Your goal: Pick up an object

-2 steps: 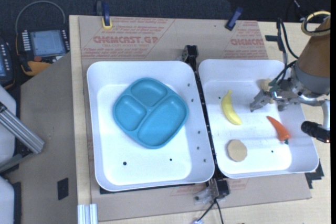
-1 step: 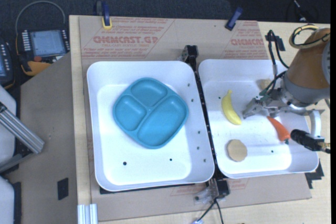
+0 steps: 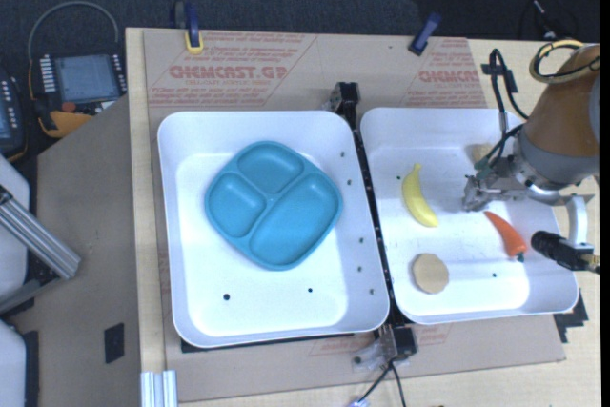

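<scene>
Carrot (image 3: 505, 233) lies in the right bin (image 3: 457, 305), just right of the jaws (image 3: 474, 195); whether those are open I cannot tell. Probably light, stiff, smooth plastic; best pinched across its thick middle. Banana (image 3: 417, 196) lies left, cookie (image 3: 430, 274) nearer.

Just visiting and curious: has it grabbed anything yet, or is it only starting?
Nothing looks picked up yet. The banana, carrot and cookie all lie in the right bin. The end effector sits low between banana and carrot. The grab and lift remain.
</scene>
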Controlling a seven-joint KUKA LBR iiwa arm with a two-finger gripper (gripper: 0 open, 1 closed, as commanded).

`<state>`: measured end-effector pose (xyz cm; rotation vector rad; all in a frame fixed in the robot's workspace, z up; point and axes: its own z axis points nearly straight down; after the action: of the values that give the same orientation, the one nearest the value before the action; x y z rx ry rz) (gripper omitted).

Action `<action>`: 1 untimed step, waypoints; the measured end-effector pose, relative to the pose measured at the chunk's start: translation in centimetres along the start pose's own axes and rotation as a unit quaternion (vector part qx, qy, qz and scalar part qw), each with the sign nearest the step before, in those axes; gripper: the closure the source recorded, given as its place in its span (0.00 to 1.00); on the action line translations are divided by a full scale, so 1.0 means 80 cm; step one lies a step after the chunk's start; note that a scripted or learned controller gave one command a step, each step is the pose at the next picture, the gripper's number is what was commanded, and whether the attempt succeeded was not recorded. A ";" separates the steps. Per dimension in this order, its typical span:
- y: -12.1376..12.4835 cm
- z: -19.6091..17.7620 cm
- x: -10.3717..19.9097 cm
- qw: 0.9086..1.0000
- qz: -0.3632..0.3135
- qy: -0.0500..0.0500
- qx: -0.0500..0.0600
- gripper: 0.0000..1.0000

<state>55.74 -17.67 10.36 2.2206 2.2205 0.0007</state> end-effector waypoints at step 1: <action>-0.008 -0.075 -0.004 1.000 0.000 -0.001 -0.002 1.00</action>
<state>55.11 -18.01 16.38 2.2177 2.2165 0.0034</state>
